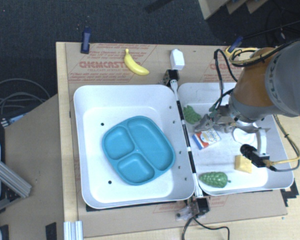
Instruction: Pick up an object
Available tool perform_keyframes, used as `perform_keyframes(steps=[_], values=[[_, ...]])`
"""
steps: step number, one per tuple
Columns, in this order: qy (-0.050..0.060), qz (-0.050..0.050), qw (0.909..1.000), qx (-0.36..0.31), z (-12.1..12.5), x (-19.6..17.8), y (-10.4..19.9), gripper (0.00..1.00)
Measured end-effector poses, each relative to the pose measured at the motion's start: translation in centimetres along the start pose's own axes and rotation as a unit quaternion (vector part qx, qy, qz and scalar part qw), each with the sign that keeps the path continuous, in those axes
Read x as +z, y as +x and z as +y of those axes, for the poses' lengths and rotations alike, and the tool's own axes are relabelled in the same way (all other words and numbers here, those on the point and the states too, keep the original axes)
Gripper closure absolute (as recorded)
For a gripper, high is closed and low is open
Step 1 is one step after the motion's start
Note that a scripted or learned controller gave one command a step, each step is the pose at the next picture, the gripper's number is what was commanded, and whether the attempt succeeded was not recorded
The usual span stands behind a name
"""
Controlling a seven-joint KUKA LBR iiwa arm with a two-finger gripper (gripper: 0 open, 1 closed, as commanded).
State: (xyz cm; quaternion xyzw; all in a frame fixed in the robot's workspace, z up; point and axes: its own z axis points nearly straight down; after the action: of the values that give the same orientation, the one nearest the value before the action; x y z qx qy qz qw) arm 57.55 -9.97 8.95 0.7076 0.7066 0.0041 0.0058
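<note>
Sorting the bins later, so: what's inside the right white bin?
Right white bin holds two green leafy pieces, a yellow block and a red-blue-white packet. The grey arm covers its far corner.

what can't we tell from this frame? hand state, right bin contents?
- Hand, camera view: small and dark against clutter; grasp on anything unconfirmed.
- Carton beneath it: label too small to read.
- Right bin: the arm covers its far right part.
- Green item by the divider: too blurred to identify.
- Board print: partly legible.
</note>
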Motion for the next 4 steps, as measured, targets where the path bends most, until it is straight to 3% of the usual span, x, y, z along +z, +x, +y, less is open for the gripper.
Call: perform_keyframes(steps=[1,2,4], values=[[0.0,0.001,1.0,0.0,0.1,-1.0,0.1,1.0],[0.0,0.001,1.0,0.0,0.1,-1.0,0.1,0.0],[0.0,0.001,1.0,0.0,-1.2,0.0,0.5,0.0]])
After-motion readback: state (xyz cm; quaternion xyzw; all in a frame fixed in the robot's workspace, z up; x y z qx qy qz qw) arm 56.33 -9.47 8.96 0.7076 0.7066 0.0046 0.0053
